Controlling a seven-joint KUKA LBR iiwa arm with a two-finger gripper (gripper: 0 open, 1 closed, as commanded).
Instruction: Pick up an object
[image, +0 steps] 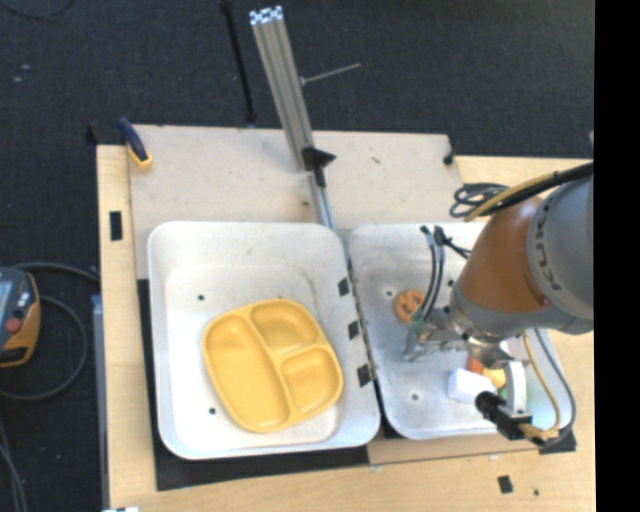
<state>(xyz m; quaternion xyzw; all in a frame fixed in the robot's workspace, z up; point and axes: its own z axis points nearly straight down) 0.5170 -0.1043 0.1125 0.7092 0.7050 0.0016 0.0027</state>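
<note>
A small orange-brown ring-shaped thing (407, 304) lies in the right bin (400, 262), near its left side. My gripper (418, 343) hangs over that bin just below and to the right of the ring, close to the bin floor. Nothing shows in its grasp. A small white block (464, 383) with an orange-red bit (479, 370) beside it lies under the wrist, partly hidden by the arm. A yellow divided plate (271, 363) rests in the left bin (200, 265).
A slanted metal rail (288, 95) runs from the back down to the gap between the bins. A blue and yellow tool (134, 143) lies at the bench's back left corner. Cables (477, 197) loop behind the right bin.
</note>
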